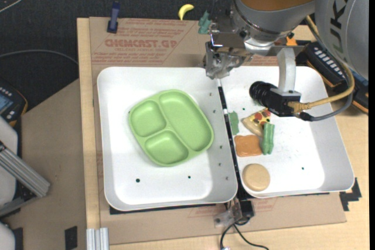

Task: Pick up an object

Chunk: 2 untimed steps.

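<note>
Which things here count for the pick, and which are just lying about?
For the pick:
claw, above the divide between the bins
round cookie
toast
pizza slice
green stick
green tray, in the left bin

Lying about:
banana, off the bench
blue clip
cardboard sheet

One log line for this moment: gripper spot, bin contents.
gripper: over far end of bin divider | left bin: green divided plate | right bin: toy food pile
</note>
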Motion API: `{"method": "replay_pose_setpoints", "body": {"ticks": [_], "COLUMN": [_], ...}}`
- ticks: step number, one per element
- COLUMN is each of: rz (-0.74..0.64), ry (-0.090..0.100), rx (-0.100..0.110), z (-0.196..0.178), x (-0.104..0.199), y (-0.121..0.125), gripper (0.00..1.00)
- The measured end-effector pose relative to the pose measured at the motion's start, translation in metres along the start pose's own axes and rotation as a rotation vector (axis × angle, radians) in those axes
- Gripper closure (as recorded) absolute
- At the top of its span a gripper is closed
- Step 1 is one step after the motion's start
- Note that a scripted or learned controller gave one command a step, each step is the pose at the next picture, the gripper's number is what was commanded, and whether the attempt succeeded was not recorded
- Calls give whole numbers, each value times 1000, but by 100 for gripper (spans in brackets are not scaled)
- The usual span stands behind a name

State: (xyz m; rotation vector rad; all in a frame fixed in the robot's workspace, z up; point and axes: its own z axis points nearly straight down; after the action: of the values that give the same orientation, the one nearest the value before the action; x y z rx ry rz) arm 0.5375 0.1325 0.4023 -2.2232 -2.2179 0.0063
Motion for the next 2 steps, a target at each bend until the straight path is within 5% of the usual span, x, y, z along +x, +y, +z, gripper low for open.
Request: {"method": "replay_pose_setpoints", "body": {"ticks": [1,2], "rz": [-1,-3], "ry": [0,0], "rx": [-1,3], "z": [72,210], "x": [7,19], "y": [79,119], "gripper": [100,100]}}
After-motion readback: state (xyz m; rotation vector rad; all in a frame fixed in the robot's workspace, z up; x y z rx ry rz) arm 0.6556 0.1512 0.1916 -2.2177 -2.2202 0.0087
